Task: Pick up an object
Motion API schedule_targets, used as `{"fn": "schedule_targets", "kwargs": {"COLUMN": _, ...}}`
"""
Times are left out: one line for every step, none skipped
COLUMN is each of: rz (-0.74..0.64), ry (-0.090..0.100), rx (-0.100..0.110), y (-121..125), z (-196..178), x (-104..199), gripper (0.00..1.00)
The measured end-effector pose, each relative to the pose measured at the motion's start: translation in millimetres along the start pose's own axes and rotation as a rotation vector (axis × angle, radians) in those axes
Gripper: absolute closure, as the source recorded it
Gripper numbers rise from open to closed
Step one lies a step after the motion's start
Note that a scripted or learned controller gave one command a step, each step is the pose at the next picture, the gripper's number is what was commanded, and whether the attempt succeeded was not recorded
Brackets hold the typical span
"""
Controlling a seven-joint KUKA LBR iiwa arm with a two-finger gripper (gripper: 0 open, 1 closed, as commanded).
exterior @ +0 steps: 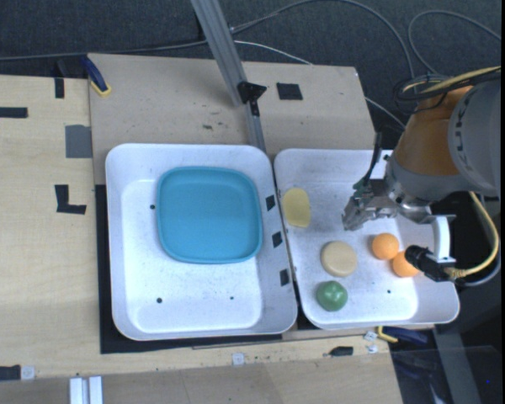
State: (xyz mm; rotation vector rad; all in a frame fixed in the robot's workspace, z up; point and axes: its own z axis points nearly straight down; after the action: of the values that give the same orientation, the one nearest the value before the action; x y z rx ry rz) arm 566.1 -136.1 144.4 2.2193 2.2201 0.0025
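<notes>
Above right bin (421, 314), fingers (355, 217)

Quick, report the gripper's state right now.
Gripper: cannot be told; it hangs over the right bin, with no object seen in it.

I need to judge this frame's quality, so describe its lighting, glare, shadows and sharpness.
Camera view: lighting is even and soft; a small bright glare spot sits at the top edge; the gripper casts only a faint shadow on the right bin; the blue plate shows no glare; the small items and gripper look slightly soft.
</notes>
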Motion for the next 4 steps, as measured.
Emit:
{"fn": "schedule_targets", "kwargs": {"rz": 0.000, "ry": 0.000, "rx": -0.002, "y": 10, "z": -57, "x": 1, "gripper": 1.00}}
{"fn": "schedule_targets", "kwargs": {"rz": 0.000, "ry": 0.001, "rx": 0.003, "y": 10, "z": -62, "x": 1, "gripper": 1.00}}
{"fn": "schedule_targets", "kwargs": {"rz": -0.003, "ry": 0.001, "rx": 0.004, "y": 4, "z": -62, "x": 43, "gripper": 1.00}}
{"fn": "schedule_targets", "kwargs": {"rz": -0.005, "ry": 0.002, "rx": 0.003, "y": 4, "z": -77, "x": 96, "gripper": 1.00}}
